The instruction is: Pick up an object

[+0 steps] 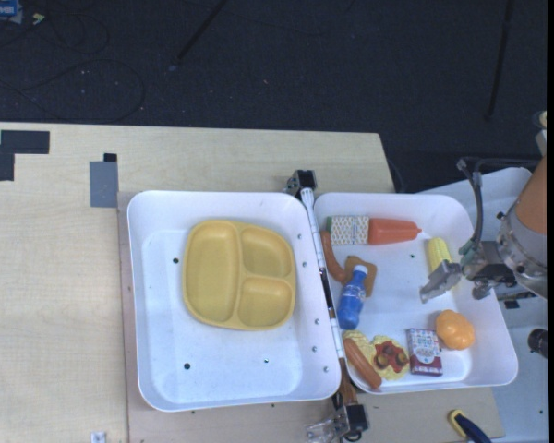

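The pick has not happened yet. The gripper (462,280) hangs over the right bin (485,363), near its right edge, and the fingers (437,284) stand apart with nothing between them. No object is lifted; every one lies on the bin floor.

Nearest the gripper is the corn (438,251), just beside it toward the far edge, and the orange (455,329), just beside it toward the near edge. Either looks like the likely target, though which one cannot be told. The carrot (392,232) lies along the far edge, touching a checked block (349,230). A blue bottle (352,296) sits toward the left wall, leaning on a brown piece (362,272). In the near left corner lie a hot dog (362,361) and a pizza slice (390,353), with a red carton (426,351) beside them by the near edge.

The left bin (157,358) carries a yellow tray (239,273) near its middle, well apart from the gripper.

Left to do, by this view: settle on one object, come down over it, close, and lift it free of the bin
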`<move>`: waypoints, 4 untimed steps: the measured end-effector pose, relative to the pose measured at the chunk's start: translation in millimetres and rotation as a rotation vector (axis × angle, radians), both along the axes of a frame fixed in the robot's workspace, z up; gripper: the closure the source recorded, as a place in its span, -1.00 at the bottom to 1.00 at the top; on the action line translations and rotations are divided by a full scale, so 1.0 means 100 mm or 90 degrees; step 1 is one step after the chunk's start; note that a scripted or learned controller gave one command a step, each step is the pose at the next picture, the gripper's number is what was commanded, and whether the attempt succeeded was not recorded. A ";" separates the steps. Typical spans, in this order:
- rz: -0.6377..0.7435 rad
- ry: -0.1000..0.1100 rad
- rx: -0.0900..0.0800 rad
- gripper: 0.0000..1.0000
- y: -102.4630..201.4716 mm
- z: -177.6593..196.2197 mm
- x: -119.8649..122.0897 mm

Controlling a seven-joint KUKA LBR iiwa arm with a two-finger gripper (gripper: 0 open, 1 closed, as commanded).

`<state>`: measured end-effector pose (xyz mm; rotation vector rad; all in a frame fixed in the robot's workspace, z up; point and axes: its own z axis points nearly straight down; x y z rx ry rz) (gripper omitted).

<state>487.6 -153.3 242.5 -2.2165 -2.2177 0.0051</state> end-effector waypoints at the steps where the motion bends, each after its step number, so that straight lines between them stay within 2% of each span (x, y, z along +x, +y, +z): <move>1: -0.001 0.000 0.000 -1.00 -0.60 -0.91 0.38; 2: 0.000 -0.003 0.000 -1.00 -0.52 -1.54 0.20; 3: 0.001 -0.005 0.000 -1.00 0.19 -1.54 0.76; 4: -0.002 0.001 -0.007 -1.00 0.64 -1.39 1.54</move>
